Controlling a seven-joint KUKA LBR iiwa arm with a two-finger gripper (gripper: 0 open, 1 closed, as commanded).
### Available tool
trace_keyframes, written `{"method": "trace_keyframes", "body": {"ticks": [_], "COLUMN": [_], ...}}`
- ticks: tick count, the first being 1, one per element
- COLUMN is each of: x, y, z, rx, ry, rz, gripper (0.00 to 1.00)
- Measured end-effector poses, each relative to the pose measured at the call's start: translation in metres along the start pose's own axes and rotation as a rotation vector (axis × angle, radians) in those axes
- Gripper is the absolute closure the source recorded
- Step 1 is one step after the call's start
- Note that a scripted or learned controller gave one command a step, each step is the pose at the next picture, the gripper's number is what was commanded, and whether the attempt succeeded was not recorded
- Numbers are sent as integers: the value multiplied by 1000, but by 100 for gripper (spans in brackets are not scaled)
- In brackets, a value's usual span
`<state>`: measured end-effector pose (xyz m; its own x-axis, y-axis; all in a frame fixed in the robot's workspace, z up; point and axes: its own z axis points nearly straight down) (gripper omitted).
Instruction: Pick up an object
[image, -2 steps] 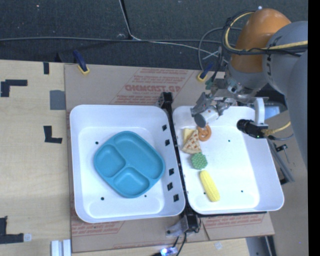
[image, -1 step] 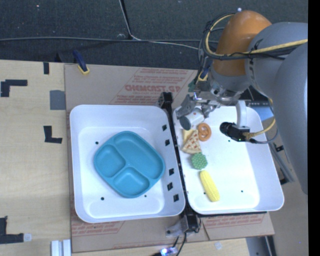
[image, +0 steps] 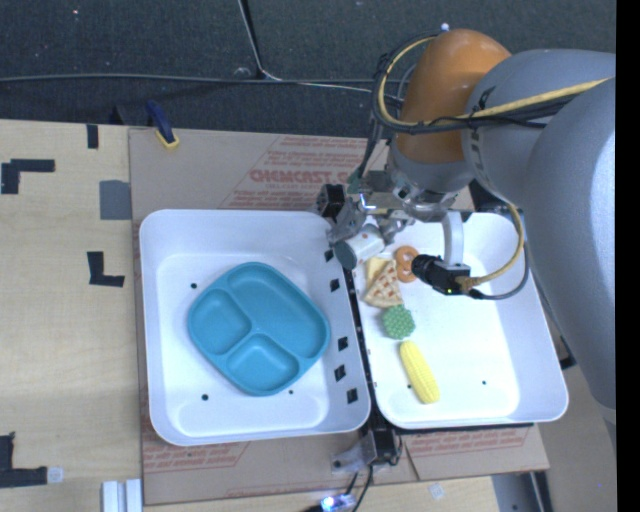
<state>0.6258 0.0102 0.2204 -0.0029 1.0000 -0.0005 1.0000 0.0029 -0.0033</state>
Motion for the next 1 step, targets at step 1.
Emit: {"method": "trace_keyframes", "body": {"ticks": [1], "x": [58], "y": [-11], "z": [7], "rx": [0], "ry": [1], "rz": [-3], "gripper": [100]}}
